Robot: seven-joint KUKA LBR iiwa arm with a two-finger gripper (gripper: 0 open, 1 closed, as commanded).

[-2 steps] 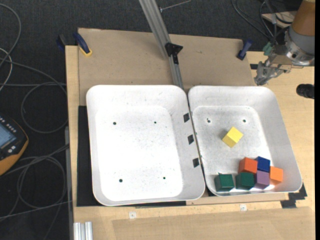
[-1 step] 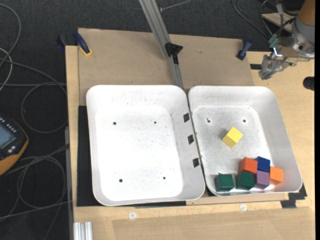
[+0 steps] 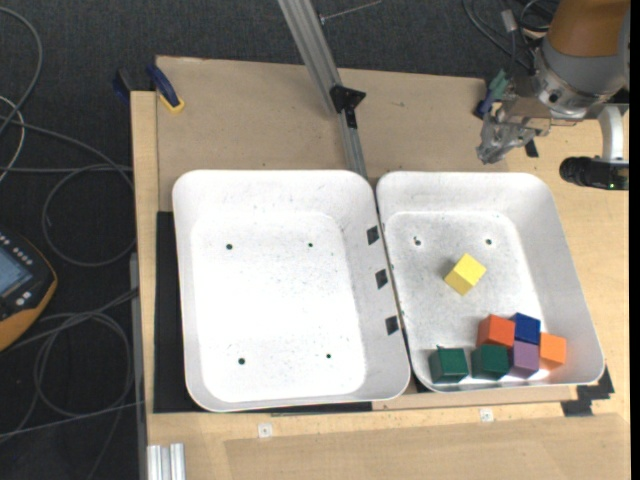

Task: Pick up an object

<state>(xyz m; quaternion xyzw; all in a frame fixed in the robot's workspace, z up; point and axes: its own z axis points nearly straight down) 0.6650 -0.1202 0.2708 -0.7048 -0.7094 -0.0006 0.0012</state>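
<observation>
A yellow cube [image 3: 465, 274] sits alone, slightly turned, on the speckled floor of the right bin [image 3: 560, 238], near its middle; its faces look matte and flat, its edges crisp. Along that bin's near wall huddles a cluster touching one another: two dark green cubes [image 3: 450, 364], two orange cubes [image 3: 496, 330], a blue cube [image 3: 527, 326] and a purple cube [image 3: 526, 357]. The left bin [image 3: 190, 268] is shallow white plastic with rounded corners. The gripper [image 3: 497, 146] hangs above the pale wooden worktop [image 3: 250, 118] beyond the right bin; whether its jaws are apart cannot be told.
</observation>
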